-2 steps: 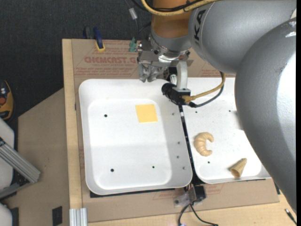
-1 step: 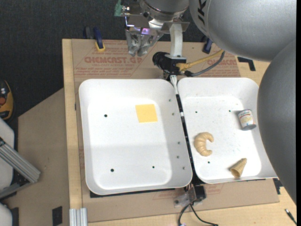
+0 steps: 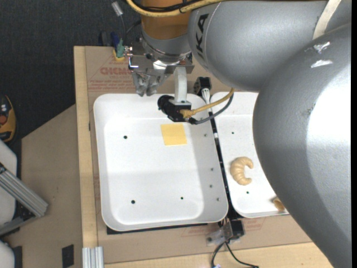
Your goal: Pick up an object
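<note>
A flat yellow square, like a cheese slice [image 3: 174, 134], lies in the far half of the left bin [image 3: 111, 166]. A tan croissant [image 3: 242, 170] rests in the right bin [image 3: 245, 205] near the divider between the bins. My gripper [image 3: 145, 86] hangs over the far rim of the left bin, up and to the left of the yellow slice, with nothing seen between its fingers. The big grey arm covers most of the right bin.
A small tan piece [image 3: 278, 205] peeks out at the right bin's near edge, beside the arm. The bins sit on a brown cardboard sheet [image 3: 89, 94]. A metal bracket [image 3: 22, 200] stands off the bench at the left.
</note>
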Controlling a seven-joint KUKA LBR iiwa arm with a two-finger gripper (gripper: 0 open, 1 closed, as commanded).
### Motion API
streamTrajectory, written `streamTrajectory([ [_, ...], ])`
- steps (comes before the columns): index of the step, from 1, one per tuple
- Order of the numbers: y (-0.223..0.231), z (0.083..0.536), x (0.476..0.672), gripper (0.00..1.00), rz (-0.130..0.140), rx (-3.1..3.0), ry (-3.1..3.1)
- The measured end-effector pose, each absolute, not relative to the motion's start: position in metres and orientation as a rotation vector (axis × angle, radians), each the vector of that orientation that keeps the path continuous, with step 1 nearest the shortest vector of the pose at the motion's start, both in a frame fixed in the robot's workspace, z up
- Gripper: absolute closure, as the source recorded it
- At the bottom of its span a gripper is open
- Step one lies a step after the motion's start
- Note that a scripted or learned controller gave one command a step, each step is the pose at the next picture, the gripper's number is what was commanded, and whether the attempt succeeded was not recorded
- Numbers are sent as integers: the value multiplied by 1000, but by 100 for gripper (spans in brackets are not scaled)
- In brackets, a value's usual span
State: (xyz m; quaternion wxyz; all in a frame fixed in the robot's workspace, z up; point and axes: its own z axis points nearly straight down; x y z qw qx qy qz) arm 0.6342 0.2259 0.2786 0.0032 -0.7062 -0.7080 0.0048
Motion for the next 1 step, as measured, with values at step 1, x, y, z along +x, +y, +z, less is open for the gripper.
streamTrajectory([
  [1,225,258,594,100,10,-2218,-2219],
])
